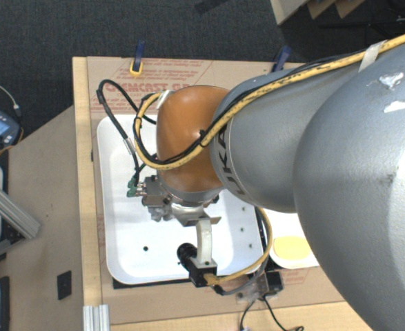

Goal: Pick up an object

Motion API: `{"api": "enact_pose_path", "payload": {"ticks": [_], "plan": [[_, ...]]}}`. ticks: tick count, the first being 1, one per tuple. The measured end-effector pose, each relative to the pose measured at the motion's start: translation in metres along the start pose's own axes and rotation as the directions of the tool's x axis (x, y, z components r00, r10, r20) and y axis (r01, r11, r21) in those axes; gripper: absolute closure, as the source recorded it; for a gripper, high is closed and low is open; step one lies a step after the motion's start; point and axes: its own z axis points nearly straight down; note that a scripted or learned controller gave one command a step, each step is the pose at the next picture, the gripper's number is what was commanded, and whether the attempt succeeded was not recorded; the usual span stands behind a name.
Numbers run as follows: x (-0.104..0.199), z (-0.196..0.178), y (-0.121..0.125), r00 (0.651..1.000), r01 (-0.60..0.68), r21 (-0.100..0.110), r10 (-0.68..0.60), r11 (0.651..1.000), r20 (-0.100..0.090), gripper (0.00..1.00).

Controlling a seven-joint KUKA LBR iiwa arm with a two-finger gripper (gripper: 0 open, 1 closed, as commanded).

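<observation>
- A pale yellow round object (292, 247) lies in the right bin (282, 223), close to the bin's near left corner; the arm covers the rest of that bin.
- The left bin (110, 205) shows a bare white floor with one small dark speck (145, 247) near its front left part.
- The gripper (159, 202) hangs over the middle of the left bin, under the orange band (185, 136); I cannot tell whether it is open or closed, and nothing can be seen held in it.
- Both bins sit on a tan bench (85, 185), with two blue clamps (139, 50) at its far edge.
</observation>
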Motion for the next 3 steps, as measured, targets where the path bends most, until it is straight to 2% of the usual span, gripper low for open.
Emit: {"api": "enact_pose_path", "payload": {"ticks": [1, 2, 3], "plan": [[-0.009, -0.073, 0.001, 1.000, 0.001, -0.012, -0.001, 1.000, -0.004, 1.00], [0.000, -0.189, 0.000, 1.000, 0.004, -0.019, -0.004, 1.000, -0.008, 1.00], [-0.002, -0.033, -0.002, 1.000, -0.001, 0.005, 0.001, 1.000, 0.003, 1.00]]}}
